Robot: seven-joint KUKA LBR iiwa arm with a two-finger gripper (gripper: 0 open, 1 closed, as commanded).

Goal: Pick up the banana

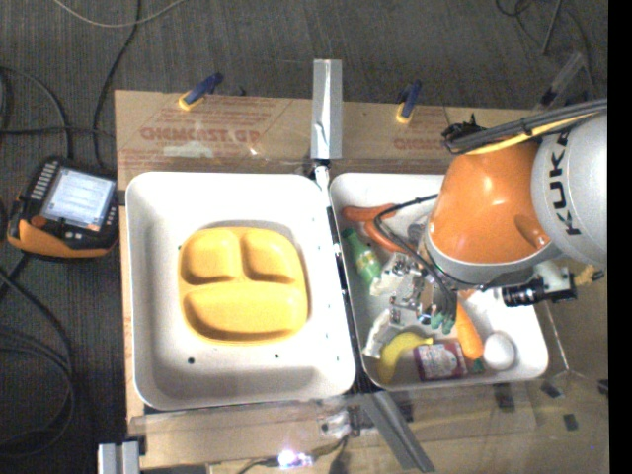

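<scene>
Since the clutter is dense, lines run from the near edge outward:

Banana (398,350): near wall of the right bin (529,365), lying low, tucked against a dark red packet (440,360) on its right; part of it is covered by neighbours.

Other near items: white egg-shaped thing (500,350) and an orange carrot-like piece (468,336) just right of the packet.

Gripper (410,299): hangs over the middle of the right bin, just behind the banana and slightly above it; not touching it as far as I can see. Open or closed: cannot tell, metalwork blurs into the clutter. Nothing visibly held.

Risk 1: a straight descent from here lands on the green item (363,266) or the packet instead of the banana, cause is the offset.

Risk 2: banana sits hard by the bin wall, so one finger may hit the rim.

Left bin (148,363): holds a yellow divided plate (243,282), well apart from the action.

Far: worktop (237,131) edge with blue clamps (199,90).
</scene>
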